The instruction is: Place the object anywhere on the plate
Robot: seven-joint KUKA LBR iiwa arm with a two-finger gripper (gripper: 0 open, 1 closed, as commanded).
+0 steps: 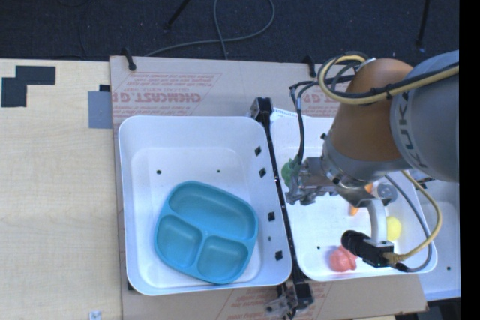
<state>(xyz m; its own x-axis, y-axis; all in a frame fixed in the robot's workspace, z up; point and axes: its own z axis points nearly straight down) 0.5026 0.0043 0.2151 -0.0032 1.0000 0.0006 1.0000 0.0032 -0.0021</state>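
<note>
Scanning left to right: blue three-compartment plastic plate (205, 231) sits in left white bin (135, 161), nothing on it. Gripper (304, 187) hangs low in right white bin (311, 266) w/ arm overhead; grasp state can't be told. Small pink object (341, 259) lies near edge, apart from gripper. Best approach: centre above it, descend straight.
</note>
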